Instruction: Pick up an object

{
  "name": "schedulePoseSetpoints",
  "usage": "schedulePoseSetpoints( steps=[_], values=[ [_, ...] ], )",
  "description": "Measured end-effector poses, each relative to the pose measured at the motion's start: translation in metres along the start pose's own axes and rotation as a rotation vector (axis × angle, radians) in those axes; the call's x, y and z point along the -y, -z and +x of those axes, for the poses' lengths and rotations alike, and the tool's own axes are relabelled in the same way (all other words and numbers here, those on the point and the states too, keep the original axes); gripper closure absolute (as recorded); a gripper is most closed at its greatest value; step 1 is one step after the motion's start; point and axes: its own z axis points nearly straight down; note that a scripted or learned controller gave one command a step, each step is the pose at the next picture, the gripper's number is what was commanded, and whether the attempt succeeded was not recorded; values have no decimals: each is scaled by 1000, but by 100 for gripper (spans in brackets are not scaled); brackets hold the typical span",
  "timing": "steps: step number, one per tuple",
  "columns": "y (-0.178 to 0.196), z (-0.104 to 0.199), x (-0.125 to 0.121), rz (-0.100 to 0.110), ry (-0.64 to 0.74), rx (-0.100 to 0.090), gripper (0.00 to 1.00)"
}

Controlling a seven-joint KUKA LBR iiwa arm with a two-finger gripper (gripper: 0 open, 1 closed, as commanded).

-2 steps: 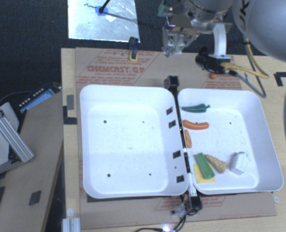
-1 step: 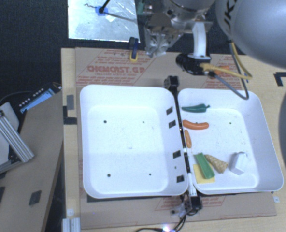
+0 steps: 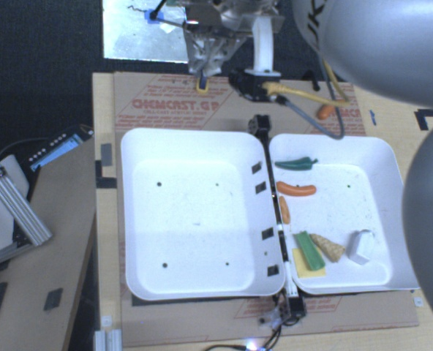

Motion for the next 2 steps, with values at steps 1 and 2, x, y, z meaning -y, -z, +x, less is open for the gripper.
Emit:
schedulePoseSetpoints(
  steps=[1, 2],
  values=[
    [18, 4, -20, 0, -2, 1, 100],
    [32, 4, -35, 0, -2, 1, 100]
  ],
)
